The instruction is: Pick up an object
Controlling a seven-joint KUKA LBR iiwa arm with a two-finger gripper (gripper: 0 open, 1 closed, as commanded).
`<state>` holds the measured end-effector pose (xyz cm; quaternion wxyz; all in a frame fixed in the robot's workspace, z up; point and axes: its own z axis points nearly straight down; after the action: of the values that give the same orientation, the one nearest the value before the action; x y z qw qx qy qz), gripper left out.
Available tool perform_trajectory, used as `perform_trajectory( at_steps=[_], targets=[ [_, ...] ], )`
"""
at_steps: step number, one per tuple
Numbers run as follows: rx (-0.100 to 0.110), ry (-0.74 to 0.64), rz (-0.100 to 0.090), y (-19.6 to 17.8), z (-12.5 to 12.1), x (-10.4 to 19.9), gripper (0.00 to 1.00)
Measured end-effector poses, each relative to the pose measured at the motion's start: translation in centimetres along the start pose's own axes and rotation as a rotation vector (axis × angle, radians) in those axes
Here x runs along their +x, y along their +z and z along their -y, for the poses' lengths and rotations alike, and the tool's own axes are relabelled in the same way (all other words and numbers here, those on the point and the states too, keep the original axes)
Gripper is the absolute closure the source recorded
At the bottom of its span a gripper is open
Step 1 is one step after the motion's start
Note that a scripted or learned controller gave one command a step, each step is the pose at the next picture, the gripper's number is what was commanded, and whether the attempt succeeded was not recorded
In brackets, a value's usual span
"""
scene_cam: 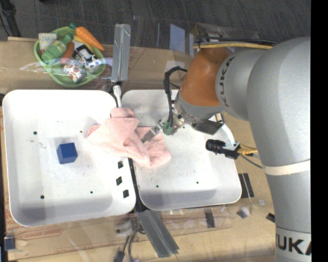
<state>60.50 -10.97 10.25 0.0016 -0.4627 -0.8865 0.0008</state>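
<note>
The hand point(151, 135) is low over the right side of a pink cloth point(129, 136); whether it is clenched or released I cannot tell. The cloth is soft, crumpled, pale pink, and lies under and left of the hand, across the wall between both bins. A blue cube point(67, 152) sits far left of the hand, in the left bin point(22, 195).

Even, fairly bright overhead light falls on the scene. The two white bins point(22, 146) are nearly washed out, with soft grey shading along their inner walls. The blue cube point(67, 153) casts only a faint shadow. The floor above the worktop point(147, 59) lies dim. Detail is mildly soft and grainy throughout.
</note>
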Motion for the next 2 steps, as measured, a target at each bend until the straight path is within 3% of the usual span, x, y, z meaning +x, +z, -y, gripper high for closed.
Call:
perform_trajectory(
  at_steps=[1, 2],
  targets=[
    [-0.002, -0.155, 0.001, 0.9, -0.4, 1.1, 0.00],
    [-0.001, -0.158, 0.001, -0.1, -0.4, 1.1, 1.00]
  ],
)
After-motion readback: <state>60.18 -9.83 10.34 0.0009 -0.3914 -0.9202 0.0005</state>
